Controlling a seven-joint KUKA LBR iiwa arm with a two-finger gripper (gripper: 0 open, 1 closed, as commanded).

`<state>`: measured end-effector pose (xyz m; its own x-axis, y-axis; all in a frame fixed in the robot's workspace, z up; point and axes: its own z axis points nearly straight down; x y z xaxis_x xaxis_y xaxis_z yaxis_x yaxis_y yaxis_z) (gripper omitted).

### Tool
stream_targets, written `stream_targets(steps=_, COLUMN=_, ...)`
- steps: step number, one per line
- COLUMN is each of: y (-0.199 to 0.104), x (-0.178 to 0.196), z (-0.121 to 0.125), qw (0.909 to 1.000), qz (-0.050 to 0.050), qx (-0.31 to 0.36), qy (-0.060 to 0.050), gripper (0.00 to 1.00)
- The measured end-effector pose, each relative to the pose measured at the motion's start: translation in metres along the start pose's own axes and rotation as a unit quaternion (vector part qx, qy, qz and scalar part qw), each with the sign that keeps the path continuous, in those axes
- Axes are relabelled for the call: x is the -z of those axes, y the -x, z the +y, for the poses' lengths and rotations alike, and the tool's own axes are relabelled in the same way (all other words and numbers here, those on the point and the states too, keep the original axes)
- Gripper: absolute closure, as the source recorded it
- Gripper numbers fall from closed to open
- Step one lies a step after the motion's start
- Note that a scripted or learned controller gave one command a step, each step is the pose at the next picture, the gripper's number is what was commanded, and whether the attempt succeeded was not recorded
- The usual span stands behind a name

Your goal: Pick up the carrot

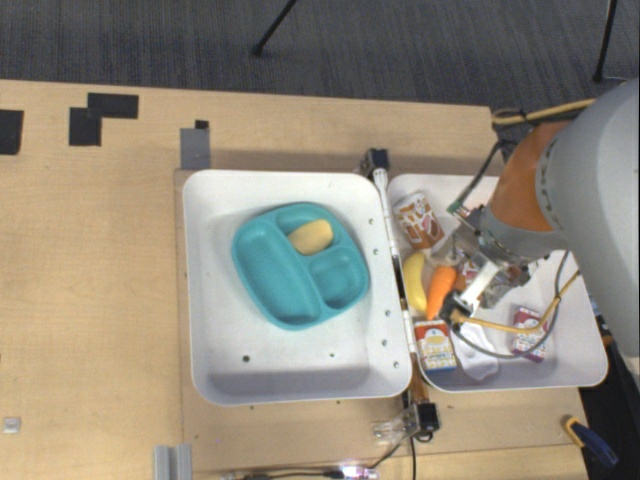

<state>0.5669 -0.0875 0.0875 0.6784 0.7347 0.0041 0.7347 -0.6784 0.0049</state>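
Grey arm reaching low over right bin, fingers beside carrot, grip state unclear.

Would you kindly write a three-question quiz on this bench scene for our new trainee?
1. True or false: the carrot lies in the left bin.
2. What sits on the teal plate? A) a yellow potato-like item B) a carton C) a banana
3. Fill in: the gripper is over the ____ bin.

Key:
1. False; it lies in the right bin, beside the banana.
2. A
3. right
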Motion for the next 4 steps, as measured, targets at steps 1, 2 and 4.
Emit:
stream_targets(steps=1, y=0.021, x=-0.001, z=-0.024, qw=0.9986, qz=0.0, qx=-0.053, qy=0.0, gripper=0.0)
stream_targets(steps=2, y=0.04, x=0.0, z=-0.047, qw=0.9957, qz=0.001, qx=-0.092, qy=0.001, gripper=0.0)
stream_targets(steps=4, y=0.046, x=0.003, z=-0.057, qw=0.9867, qz=0.003, qx=0.162, qy=0.007, gripper=1.0)
